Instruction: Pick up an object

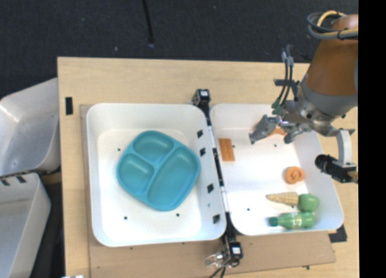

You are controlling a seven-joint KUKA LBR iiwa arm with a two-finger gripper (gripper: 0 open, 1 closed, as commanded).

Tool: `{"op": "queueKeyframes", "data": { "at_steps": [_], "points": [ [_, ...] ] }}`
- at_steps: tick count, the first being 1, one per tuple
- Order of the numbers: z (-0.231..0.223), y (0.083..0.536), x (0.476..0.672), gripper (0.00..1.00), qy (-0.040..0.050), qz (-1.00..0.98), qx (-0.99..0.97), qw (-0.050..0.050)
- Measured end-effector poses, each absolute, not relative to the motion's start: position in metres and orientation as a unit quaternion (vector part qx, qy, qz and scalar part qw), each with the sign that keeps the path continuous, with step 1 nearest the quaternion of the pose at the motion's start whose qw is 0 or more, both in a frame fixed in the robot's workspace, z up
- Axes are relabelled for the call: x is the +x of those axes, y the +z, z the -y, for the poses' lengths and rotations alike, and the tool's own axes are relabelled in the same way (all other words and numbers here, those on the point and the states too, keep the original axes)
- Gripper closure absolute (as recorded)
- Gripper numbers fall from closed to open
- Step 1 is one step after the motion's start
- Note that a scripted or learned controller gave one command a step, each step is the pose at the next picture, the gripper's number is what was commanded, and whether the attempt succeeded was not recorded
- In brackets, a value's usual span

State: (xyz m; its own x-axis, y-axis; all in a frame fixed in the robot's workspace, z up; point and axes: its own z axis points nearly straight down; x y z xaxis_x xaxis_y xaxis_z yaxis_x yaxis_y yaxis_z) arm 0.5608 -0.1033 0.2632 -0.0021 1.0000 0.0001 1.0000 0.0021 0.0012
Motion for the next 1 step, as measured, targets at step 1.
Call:
{"op": "queueKeyframes", "data": {
  "at_steps": [1],
  "points": [
    [0.098,0.2178,0.5572,0.0,-0.0016,-0.707,0.707,-0.001]
  ]
}}
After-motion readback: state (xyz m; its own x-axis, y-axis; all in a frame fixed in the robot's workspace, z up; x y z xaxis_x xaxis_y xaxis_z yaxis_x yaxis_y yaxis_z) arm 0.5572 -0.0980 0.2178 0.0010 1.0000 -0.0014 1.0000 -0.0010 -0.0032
